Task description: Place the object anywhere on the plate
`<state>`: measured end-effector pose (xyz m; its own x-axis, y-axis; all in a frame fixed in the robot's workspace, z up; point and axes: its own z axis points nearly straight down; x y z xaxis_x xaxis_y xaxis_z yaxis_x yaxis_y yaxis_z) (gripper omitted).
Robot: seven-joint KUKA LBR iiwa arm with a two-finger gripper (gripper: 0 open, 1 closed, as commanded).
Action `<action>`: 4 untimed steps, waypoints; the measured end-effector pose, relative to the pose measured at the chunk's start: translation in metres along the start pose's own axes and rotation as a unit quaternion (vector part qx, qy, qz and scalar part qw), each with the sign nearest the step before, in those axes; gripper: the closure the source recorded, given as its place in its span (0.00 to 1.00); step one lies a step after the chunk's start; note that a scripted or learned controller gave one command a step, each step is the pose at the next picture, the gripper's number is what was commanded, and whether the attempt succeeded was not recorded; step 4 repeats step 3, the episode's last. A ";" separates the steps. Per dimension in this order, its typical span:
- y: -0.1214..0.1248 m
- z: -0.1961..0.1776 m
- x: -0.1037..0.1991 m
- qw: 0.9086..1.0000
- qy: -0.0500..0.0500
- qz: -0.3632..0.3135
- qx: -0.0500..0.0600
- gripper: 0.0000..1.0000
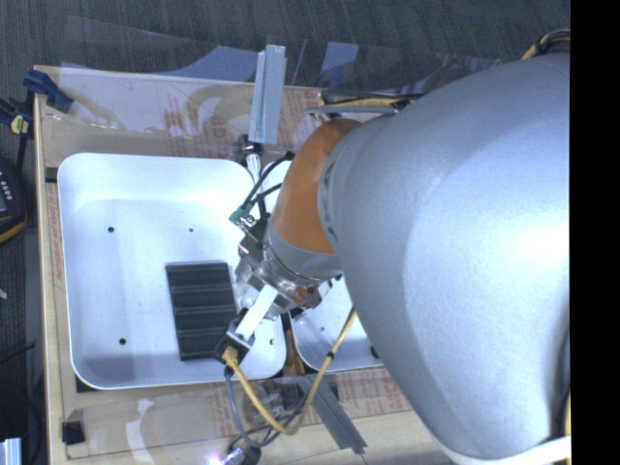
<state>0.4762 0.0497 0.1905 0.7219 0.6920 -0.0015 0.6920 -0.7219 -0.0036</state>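
Observation:
A black ribbed rectangular slab (201, 308) lies flat on the floor of the left bin (116, 250), near its front right corner. My gripper (267, 303) hangs over the divide between the two bins, just to the right of the slab and close to its right edge. I see nothing held in it. The grey arm with its orange band (302, 201) reaches in from the right and covers most of the right bin (325, 342).
The left bin's white floor stretches bare to the left of and behind the slab. Only a small front-left part of the right bin shows under the arm. A grey upright post (268, 95) stands behind the bins. Cables trail at the bench's front edge (262, 415).

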 end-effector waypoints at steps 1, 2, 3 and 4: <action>-0.027 -0.052 0.054 0.968 0.001 0.252 -0.002 1.00; -0.121 -0.044 0.117 0.962 0.001 0.274 -0.001 1.00; -0.120 -0.044 0.117 0.962 0.001 0.275 -0.002 0.00; -0.120 -0.044 0.117 0.962 0.001 0.275 -0.002 0.00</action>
